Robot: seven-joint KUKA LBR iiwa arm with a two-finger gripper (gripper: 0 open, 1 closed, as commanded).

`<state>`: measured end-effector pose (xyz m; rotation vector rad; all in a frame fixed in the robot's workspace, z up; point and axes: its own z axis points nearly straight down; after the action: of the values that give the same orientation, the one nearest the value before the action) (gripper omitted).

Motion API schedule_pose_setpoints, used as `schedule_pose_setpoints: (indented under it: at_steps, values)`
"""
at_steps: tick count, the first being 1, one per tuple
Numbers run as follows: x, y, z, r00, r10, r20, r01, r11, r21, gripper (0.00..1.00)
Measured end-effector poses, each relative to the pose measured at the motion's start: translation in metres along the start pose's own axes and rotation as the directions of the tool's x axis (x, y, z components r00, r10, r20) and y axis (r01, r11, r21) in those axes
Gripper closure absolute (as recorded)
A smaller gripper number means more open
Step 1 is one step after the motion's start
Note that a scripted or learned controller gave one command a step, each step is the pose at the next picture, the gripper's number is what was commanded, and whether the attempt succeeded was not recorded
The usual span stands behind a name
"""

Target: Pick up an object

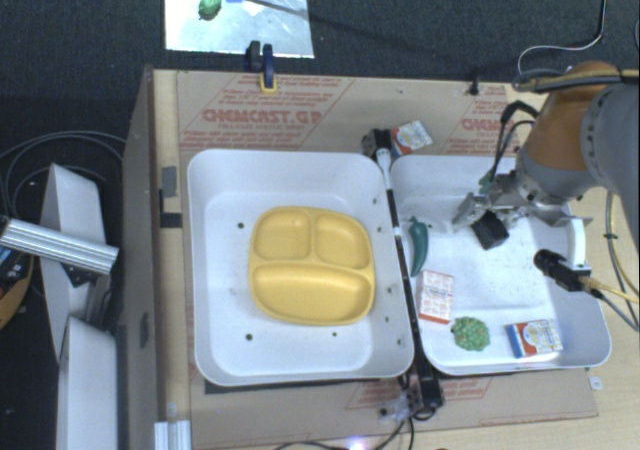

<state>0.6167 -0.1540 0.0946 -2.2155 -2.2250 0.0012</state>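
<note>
Left of the gripper (488,230), a yellow divided plate (310,266) in the left bin (215,238). Below it in the right bin (590,338): red-and-white packet (435,296), green broccoli piece (470,333), small box (533,337); green pepper (418,241) at the divider. Fingers too dark and blurred, perhaps nothing between them; grip impossible to tell.

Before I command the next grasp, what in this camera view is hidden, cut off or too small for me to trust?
- Gripper: dark and small in the camera view; whether the jaws are open cannot be told.
- Right bin floor under the wrist: hidden by the arm.
- Arm: cut off by the right edge.
- Small carton and red-and-white packet: print too small to read.
- Green pepper: partly against the bin divider; its full shape is unclear.
</note>
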Motion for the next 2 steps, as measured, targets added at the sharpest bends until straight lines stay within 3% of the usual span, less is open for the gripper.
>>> schedule_pose_setpoints:
  at_steps: [1, 2]
  values:
    - [-0.032, 0.044, -0.076, 1.0, -0.001, 0.003, 0.001, 1.0, -0.008, 0.0]
    - [-0.012, 0.022, -0.014, 1.0, 0.0, 0.001, 0.0, 1.0, -0.002, 0.0]
